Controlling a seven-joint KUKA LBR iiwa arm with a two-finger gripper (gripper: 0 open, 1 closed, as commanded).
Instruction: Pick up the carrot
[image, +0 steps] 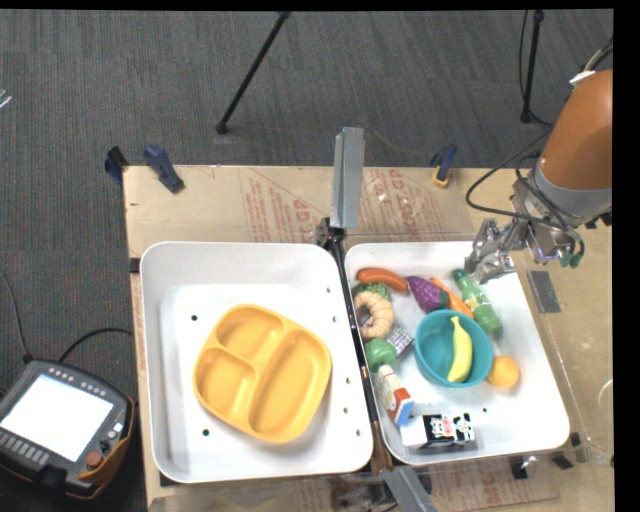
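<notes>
Carrot (452, 297), a slim orange piece, lies in the upper middle of the right bin (545, 385), wedged between a purple eggplant (426, 292) on its left and a green bottle (479, 303) on its right, just above the teal bowl (440, 362) that holds a banana (459, 349). The gripper (492, 256) hangs over the bin's upper right corner, close to the bottle's top and a little up and right of the carrot; its jaws appear spread, with nothing between them. By the look of it the approach is under way and no grasp has been made. The next move likely calls for a short shift down and left, then a descent narrow enough to miss both neighbours.
</notes>
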